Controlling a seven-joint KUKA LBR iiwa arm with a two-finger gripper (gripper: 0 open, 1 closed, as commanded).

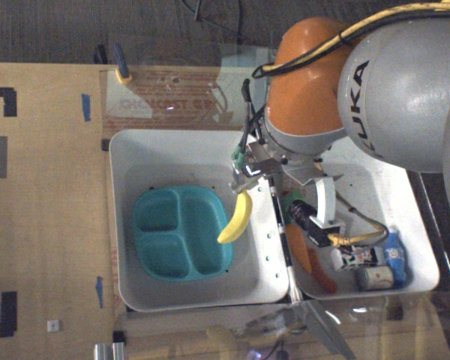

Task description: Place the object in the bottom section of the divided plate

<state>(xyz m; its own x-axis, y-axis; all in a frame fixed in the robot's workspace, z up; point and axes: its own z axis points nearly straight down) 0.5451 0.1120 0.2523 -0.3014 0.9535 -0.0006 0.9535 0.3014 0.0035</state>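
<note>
A teal divided plate [176, 235] lies flat in the left bin [127, 201], with three sections. A yellow banana [236, 217] hangs nearly upright over the plate's right rim, its lower tip above the right edge of the plate. My gripper [244, 183] sits directly above the banana, and its fingers are shut on the banana's top end. The grey and orange arm covers the area above and to the right of it.
The right bin [424, 272] holds an orange carrot-like piece [306, 257], a green item [289, 200], a blue and white packet [394, 252] and a small pale can [375, 277]. The wall between the two bins runs just right of the banana.
</note>
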